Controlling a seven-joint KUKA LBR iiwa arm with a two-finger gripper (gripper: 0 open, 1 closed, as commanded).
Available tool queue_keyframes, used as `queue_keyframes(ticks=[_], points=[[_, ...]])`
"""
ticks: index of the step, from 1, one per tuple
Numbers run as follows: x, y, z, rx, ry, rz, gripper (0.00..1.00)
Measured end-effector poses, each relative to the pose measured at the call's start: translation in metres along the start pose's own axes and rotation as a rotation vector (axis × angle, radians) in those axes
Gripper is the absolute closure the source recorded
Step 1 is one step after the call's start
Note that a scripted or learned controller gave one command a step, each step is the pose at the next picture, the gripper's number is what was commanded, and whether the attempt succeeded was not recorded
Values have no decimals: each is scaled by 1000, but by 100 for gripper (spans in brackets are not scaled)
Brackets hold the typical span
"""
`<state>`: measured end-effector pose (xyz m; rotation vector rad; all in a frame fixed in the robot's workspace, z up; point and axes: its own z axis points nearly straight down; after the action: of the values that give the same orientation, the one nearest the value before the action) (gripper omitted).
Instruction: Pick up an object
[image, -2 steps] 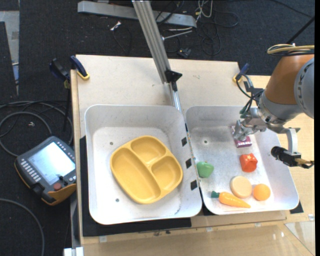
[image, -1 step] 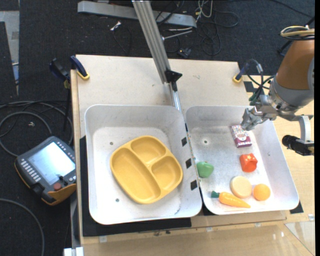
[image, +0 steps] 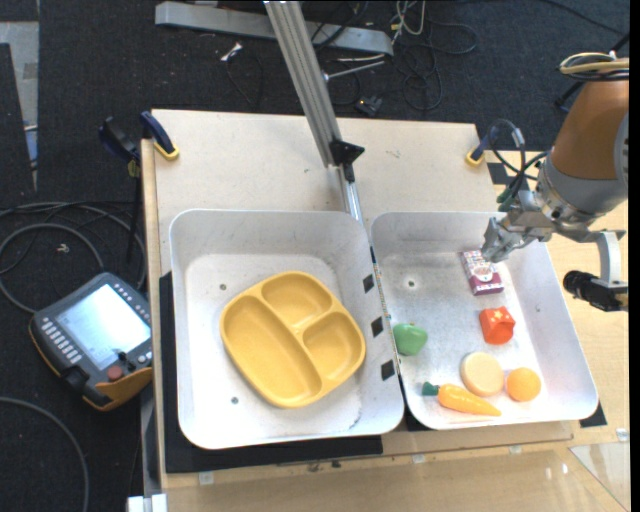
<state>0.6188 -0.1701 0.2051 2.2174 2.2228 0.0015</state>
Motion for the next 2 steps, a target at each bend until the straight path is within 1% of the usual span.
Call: queue_keyframes(ticks=[1,2], points=[[63,-4,-10,2,4,-6,100],[114,-3,-5,3,3,-6,100]])
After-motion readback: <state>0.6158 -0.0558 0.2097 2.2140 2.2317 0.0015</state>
